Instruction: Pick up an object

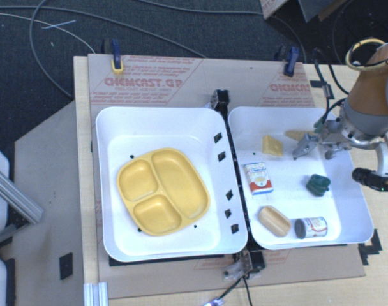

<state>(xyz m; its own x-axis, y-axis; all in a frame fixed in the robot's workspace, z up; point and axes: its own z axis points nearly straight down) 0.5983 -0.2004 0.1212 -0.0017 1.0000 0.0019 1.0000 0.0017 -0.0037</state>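
Counter (149, 81): flat board, printed red lettering, blue clamps at the back edge.
Left bin (111, 139): smooth, shallow white plastic with rounded corners.
Yellow tray (163, 190): glossy plastic plate, three moulded compartments, lying flat in the middle of the left bin.
Right bin (350, 199): same white plastic, touching the left bin along a black seam.
Small box (258, 178): white and red carton, flat, near the right bin's left wall.
Yellow chunk (272, 145): pale, blocky, toward the back.
Bread roll (274, 221): tan, rounded, matte, at the front.
Can (311, 227): small metal cylinder on its side, just beside the roll.
Green object (318, 184): dark, lumpy, mid-bin.
Pincer (316, 146): grey metal, fingers spread open, holding nothing, low over the back of the right bin, right of the yellow chunk.
Arm (366, 94): grey with an orange band, coming in from the right.
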